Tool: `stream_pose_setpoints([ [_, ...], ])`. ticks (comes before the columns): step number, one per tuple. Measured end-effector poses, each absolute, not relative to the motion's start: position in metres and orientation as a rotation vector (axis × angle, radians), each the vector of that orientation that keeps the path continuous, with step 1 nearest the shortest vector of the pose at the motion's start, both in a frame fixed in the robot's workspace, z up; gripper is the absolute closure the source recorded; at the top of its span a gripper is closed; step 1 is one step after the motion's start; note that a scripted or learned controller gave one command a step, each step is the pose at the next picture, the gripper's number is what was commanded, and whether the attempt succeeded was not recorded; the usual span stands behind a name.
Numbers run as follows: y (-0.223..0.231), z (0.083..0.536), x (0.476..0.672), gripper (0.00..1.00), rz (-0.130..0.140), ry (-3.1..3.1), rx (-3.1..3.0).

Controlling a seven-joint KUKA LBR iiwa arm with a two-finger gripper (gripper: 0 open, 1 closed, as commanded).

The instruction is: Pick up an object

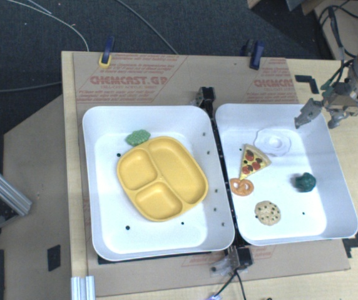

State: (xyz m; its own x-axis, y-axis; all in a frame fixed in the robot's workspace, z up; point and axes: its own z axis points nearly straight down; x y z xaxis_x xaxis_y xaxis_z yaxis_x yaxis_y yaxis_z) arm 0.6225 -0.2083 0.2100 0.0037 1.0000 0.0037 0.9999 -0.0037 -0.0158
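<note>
Above rt bin's far corner, hand open, empty.

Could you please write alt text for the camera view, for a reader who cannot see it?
The end effector hangs open above the right bin's far right corner, holding nothing. That bin holds a pizza slice, pretzel, cookie, dark green toy and clear lid; the left bin holds a yellow tray and a green toy.

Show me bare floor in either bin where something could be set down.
Left bin: bare strip along the near edge, below the yellow tray. Right bin: bare near-right corner, past the cookie and green lump. Crowded near the divider: pizza slice, pretzel.
</note>
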Motion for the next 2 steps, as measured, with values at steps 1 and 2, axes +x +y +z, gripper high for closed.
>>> stream_pose_setpoints([
  [1, -0.208, 0.219, 0.626, 0.0, 0.001, -2.221, -2.221],
  [2, -0.206, 0.158, 0.629, 0.0, 0.003, -2.221, -2.218],
])
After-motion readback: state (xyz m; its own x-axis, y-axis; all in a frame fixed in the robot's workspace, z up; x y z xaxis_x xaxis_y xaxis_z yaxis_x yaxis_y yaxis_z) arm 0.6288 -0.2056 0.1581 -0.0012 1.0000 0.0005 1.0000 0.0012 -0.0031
